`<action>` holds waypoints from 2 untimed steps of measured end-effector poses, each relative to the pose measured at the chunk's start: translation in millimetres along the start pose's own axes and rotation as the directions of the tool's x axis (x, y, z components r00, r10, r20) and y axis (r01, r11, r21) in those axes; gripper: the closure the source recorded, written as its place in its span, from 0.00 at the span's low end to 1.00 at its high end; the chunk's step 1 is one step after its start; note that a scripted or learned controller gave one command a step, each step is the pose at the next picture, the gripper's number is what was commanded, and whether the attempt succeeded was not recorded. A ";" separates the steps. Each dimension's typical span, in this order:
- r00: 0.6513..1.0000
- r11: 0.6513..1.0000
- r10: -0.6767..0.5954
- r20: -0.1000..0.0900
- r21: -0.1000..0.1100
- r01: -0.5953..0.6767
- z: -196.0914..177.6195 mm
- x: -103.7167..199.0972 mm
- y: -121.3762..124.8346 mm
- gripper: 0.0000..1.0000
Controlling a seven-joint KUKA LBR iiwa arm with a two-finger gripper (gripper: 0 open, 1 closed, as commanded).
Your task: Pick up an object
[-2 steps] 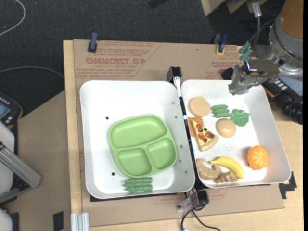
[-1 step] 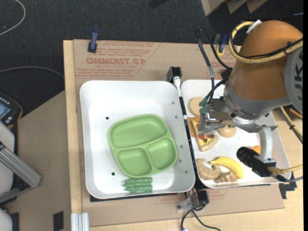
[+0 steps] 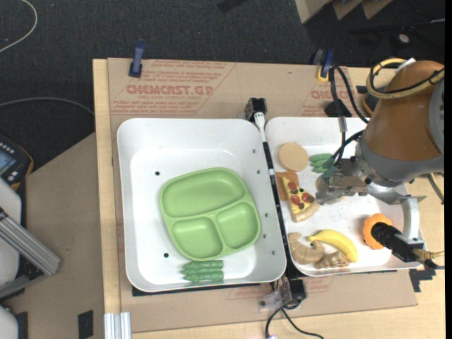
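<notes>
Approach step of a pick. The arm (image 3: 402,119) reaches in from the right, its wrist bent down over the right bin (image 3: 282,129), and the gripper (image 3: 337,184) sits low among the toy foods, just right of the pizza slice (image 3: 295,198) and just below the green piece (image 3: 323,162). Nothing is seen between the jaws; whether they are spread or closed cannot be told from this angle. Candidate objects lie close by: the round cookie (image 3: 293,156) at upper left, the banana (image 3: 337,242) and the pale brown piece (image 3: 316,254) toward the near edge, the orange fruit (image 3: 376,229) at right. The next move likely calls for settling on one item, descending squarely over it, closing and lifting. The left bin (image 3: 138,189) carries a green divided plate (image 3: 209,212) and green beans (image 3: 203,270).
</notes>
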State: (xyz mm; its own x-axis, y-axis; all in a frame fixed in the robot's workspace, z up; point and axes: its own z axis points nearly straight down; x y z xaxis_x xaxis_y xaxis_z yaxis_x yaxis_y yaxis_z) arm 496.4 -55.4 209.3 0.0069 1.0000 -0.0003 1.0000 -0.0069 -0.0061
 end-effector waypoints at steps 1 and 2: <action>1.000 1.000 -0.016 -0.003 -0.010 0.016 -28.9 101.0 13.4 1.00; 1.000 1.000 -0.009 -0.003 -0.027 0.009 -290.8 77.1 -14.0 1.00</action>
State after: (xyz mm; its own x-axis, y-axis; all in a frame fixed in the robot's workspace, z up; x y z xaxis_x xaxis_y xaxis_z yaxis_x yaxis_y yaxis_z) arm 484.7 22.0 500.1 -0.0017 1.0000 0.0023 0.9998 0.0017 0.0211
